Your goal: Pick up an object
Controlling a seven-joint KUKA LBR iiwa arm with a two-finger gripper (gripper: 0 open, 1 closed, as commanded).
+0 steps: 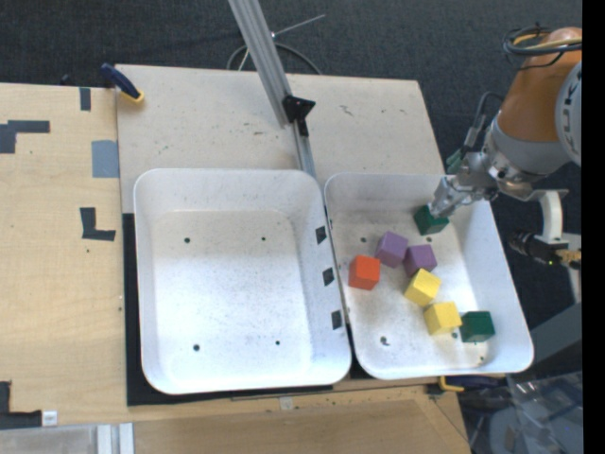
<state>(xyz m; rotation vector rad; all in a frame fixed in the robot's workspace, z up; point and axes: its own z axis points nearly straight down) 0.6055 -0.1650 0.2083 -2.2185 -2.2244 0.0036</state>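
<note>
One green block (430, 221) sits at the right bin's (506, 296) upper right, touching the end effector (444, 206) and just toward seven o'clock from its tip, though whether the fingers grip it cannot be told.

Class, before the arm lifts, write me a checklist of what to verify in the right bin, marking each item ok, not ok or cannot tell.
1. Hand is over a block: ok, it sits at the green block near the bin's far wall.
2. Green block sits between the fingers: cannot tell.
3. Neighbours are apart from the target: ok, the nearest purple block lies apart.
4. Target is inside the right bin: ok.
5. Bin wall leaves room to lift: cannot tell.
</note>
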